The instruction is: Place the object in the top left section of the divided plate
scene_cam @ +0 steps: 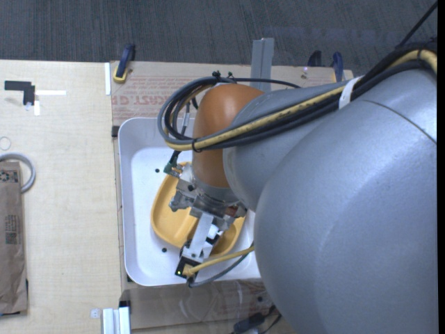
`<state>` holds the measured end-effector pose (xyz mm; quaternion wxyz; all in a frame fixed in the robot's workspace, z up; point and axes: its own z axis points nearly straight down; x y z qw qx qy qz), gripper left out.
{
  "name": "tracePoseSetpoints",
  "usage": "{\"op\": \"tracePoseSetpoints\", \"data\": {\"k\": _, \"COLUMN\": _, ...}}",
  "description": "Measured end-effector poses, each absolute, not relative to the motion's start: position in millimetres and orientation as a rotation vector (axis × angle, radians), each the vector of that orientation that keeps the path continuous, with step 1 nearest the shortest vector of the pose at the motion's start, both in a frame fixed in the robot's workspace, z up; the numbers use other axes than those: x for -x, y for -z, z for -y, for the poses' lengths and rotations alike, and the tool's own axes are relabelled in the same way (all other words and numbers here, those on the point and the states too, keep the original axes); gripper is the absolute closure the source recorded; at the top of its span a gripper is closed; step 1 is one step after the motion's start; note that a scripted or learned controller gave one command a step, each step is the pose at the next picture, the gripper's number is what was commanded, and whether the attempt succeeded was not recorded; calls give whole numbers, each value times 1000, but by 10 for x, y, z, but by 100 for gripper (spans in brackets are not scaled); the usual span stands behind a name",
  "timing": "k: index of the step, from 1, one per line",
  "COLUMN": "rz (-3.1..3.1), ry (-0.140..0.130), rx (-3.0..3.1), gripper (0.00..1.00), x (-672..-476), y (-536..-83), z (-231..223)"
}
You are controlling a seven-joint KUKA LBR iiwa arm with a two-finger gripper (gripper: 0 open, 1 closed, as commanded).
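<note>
1. We see the arm reaching in from the right. Its orange band is bent over the white bin, and the wrist points steeply down.
2. The gripper hangs low over the divided plate, at the plate's right part. The wrist covers it from above, so we cannot tell whether it is open, closed or holding anything.
3. The divided plate is yellow, smooth and glossy with a rounded rim. It lies flat on the floor of the bin, nearer the bin's right side.
4. The bin is shallow, white and round-cornered. It rests on a brown cardboard sheet laid on the pale wooden bench.
5. A creased brown paper bag lies at the bench's left edge, cut off by the frame.
6. The arm's grey bulk hides most of the plate's sections, and we cannot make out the object to be placed.
</note>
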<state>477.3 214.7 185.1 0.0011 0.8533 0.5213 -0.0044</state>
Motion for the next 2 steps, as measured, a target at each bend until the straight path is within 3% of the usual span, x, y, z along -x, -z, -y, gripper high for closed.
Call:
{"op": "tracePoseSetpoints", "data": {"k": 1, "rz": -1642, "ry": 27, "rx": -2673, "gripper": 100, "x": -4775, "y": -1910, "z": -2139}}
{"op": "tracePoseSetpoints", "data": {"k": 2, "rz": -1832, "ry": 11, "rx": -2547, "gripper": 100, "x": -4789, "y": -4395, "z": -2299}}
